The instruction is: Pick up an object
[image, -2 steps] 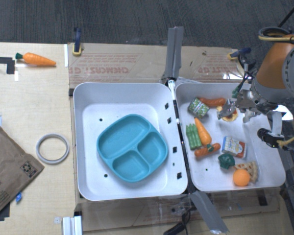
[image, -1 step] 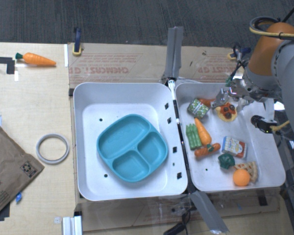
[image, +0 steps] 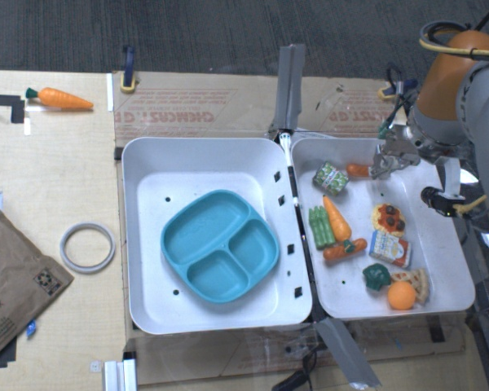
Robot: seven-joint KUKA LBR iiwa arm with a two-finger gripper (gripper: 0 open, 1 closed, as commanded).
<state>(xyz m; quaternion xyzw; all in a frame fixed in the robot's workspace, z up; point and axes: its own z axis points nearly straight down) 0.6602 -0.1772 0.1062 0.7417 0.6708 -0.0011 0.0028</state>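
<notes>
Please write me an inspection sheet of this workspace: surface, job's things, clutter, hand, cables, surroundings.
Surface: two shallow white plastic bins, left bin and right bin, on a brown cardboard sheet.
Job's things: right bin holds toy food, including an orange plastic carrot, a round orange fruit and a small juice carton; left bin holds a blue three-compartment tray.
Clutter: second toy carrot and grey tape ring on the wooden bench.
Hand: metal two-finger hand over right bin's far edge.
Cables: black cable looping over the arm.
Surroundings: dark carpet.
</notes>
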